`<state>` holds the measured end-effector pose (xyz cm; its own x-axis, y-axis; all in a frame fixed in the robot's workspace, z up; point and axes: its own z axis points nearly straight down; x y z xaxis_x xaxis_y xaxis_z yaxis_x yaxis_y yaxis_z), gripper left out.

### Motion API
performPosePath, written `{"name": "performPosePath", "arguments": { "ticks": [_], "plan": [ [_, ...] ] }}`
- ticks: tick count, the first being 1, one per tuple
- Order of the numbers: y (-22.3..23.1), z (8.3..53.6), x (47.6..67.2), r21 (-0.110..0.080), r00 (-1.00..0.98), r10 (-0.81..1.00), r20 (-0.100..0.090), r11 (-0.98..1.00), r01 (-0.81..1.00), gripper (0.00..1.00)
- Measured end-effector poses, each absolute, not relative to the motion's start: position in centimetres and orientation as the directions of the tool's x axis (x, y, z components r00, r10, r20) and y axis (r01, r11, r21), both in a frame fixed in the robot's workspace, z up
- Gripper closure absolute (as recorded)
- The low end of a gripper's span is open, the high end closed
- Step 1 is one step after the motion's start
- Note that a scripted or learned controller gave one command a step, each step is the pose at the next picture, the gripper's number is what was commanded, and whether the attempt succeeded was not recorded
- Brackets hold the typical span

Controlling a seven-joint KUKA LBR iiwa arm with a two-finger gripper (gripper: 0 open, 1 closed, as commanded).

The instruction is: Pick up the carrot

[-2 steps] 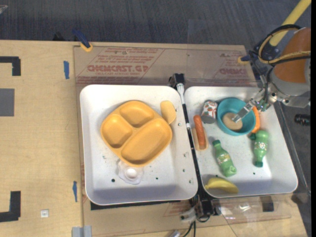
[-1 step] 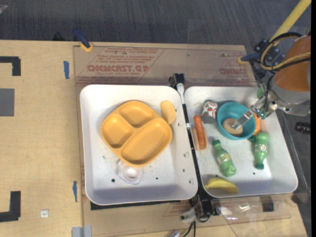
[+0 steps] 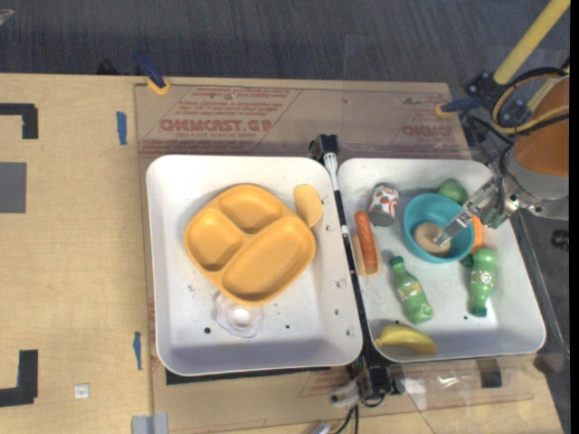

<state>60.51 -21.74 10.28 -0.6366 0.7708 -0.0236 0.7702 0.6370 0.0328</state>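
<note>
The carrot (image 3: 365, 240) is a long orange piece lying lengthwise along the left wall of the right bin (image 3: 529, 310). My gripper (image 3: 449, 231) reaches in from the right and hangs over the teal bowl (image 3: 425, 215), its tip down inside the bowl. It is well to the right of the carrot and apart from it. Nothing shows in its grasp.
A small can (image 3: 384, 202) stands just behind the carrot. Two green bottles (image 3: 412, 289) (image 3: 481, 281), a banana (image 3: 405, 337) and a green round piece (image 3: 452, 190) share the right bin. The left bin (image 3: 172, 269) holds a yellow divided plate (image 3: 251, 240) and a pale oval piece (image 3: 308, 204).
</note>
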Motion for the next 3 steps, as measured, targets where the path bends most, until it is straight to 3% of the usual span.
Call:
{"name": "performPosePath", "arguments": {
  "ticks": [2,3],
  "plan": [
    [-21.3,10.2,58.6,0.044,-0.462,0.887,-0.013,0.462,0.886,0.00],
    [-21.1,10.0,59.0,0.033,-0.366,0.931,0.002,0.365,0.930,0.00]
  ]
}}
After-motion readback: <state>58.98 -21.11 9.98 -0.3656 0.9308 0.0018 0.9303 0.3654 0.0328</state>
